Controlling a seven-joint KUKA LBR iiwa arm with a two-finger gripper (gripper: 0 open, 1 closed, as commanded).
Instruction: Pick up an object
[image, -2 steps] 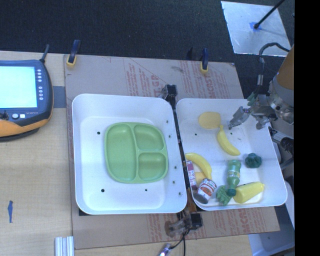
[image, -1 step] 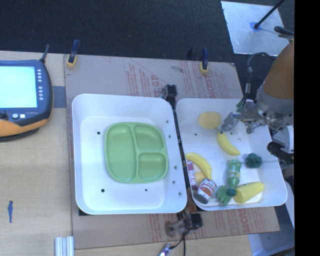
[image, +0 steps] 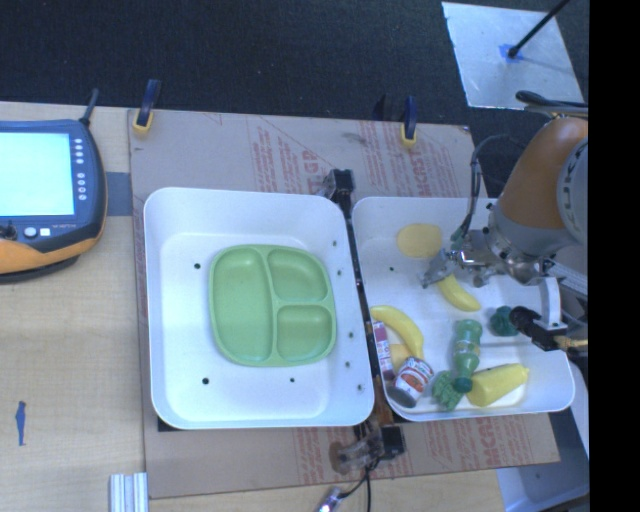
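- You see two shallow white plastic bins side by side; take the right white bin (image: 560, 395) as your landmark, because all the loose objects lie in it.
- The grey arm with the orange band (image: 545, 195) reaches over the far right part of this bin, and its metal two-finger gripper (image: 452, 266) hangs low over the bin floor, pointing toward the middle of the bin.
- I cannot tell if the gripper is spread or pressed together; the metal tip is small and blurred, and nothing is clearly seen between its tips.
- Just beside the tip lies a small yellow plastic banana-shaped piece (image: 459, 293); I judge this is the object of this try, because the tip is nearest to it. Touching or only near, I cannot say.
- A round pale yellow lemon-like object (image: 419, 240) lies at the far side of the bin, near the gripper but apart from it.
- Along the left wall of the bin a longer yellow toy banana (image: 398, 327) rests, and a small red and white can (image: 412, 380) lies at the near left corner; so close to the wall, they look harder to grasp.
- A green plastic bottle (image: 464, 345), a dark green leafy toy (image: 447, 391) and a yellow corn-like toy (image: 495, 384) crowd the near side of the bin.
- The left white bin (image: 165, 300), to the left of your landmark, holds only a light green divided plastic tray (image: 272, 304), perhaps as a place for put-down.
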